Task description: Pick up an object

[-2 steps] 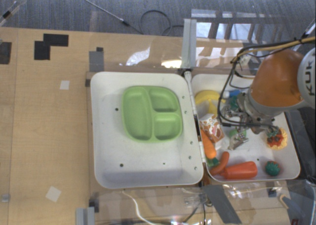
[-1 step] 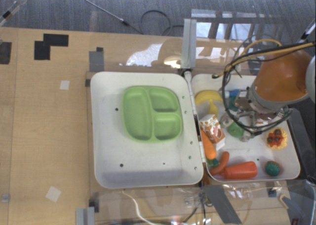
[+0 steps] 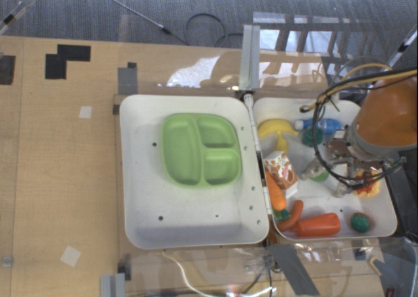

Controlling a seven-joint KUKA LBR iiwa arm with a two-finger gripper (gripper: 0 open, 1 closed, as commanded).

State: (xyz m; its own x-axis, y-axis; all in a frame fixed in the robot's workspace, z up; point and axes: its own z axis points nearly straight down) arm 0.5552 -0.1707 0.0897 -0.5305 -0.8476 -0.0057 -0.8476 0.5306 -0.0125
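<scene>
I see an orange pepper and a green ball at the right bin's near wall. Carrot and snack packet lie along the divider, banana and blue bottle farther back. Claw is down mid-bin under cables; can't tell its state. Left bin holds a green divided plate.

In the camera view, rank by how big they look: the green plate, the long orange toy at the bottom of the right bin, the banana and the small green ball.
1. green plate
2. long orange toy
3. banana, partly hidden, so its place against the toy is unsure
4. small green ball
</scene>
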